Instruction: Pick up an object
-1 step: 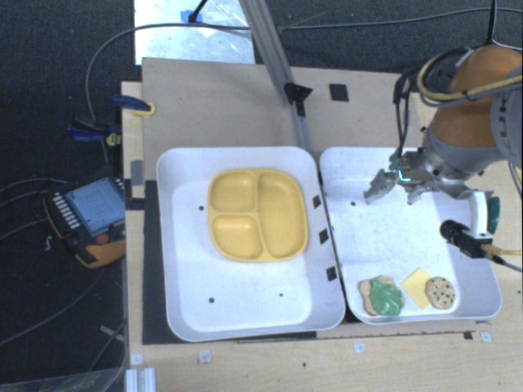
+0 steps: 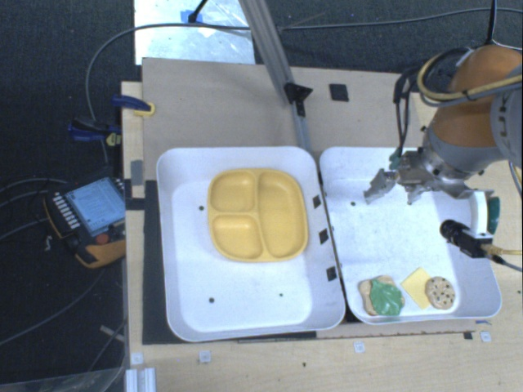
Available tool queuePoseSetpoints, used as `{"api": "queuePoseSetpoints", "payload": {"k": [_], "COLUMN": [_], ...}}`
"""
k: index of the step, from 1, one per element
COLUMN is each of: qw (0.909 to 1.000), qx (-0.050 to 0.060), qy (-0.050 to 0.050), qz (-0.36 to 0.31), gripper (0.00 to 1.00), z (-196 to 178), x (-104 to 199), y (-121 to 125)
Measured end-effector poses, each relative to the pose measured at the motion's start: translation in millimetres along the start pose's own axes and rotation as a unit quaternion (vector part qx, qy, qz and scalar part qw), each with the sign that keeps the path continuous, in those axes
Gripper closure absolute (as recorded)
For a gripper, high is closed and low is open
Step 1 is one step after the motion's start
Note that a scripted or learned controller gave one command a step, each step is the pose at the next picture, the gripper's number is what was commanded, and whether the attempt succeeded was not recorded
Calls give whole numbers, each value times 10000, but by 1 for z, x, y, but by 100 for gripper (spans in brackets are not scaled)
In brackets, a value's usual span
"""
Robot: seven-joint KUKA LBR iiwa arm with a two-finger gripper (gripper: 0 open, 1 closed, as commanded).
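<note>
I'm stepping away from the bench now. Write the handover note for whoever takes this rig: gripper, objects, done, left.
Gripper: above the far part of the right bin, nothing between its fingers; whether open or shut is unclear.
Objects: a green-topped piece, a yellow slice and a cookie lie along the right bin's near edge. A yellow divided plate sits in the left bin.
Done: nothing picked.
Left: the whole pick.

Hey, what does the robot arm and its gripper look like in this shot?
The arm is grey metal with a broad orange band above the wrist, and black cables loop around its upper part. The gripper is a small grey metal two-finger unit. A black cylindrical part juts from the wrist's lower side.
</note>
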State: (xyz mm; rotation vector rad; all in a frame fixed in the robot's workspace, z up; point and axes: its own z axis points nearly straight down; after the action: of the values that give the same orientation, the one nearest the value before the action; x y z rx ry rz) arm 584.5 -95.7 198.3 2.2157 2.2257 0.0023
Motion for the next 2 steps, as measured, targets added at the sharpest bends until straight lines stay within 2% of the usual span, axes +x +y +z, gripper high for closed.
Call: {"api": "queuePoseSetpoints", "payload": {"k": [2], "qw": [10000], "qx": [25], "qy": [1], "qz": [18], "gripper": [0], "z": [107], "x": [-9], "y": [-4]}}
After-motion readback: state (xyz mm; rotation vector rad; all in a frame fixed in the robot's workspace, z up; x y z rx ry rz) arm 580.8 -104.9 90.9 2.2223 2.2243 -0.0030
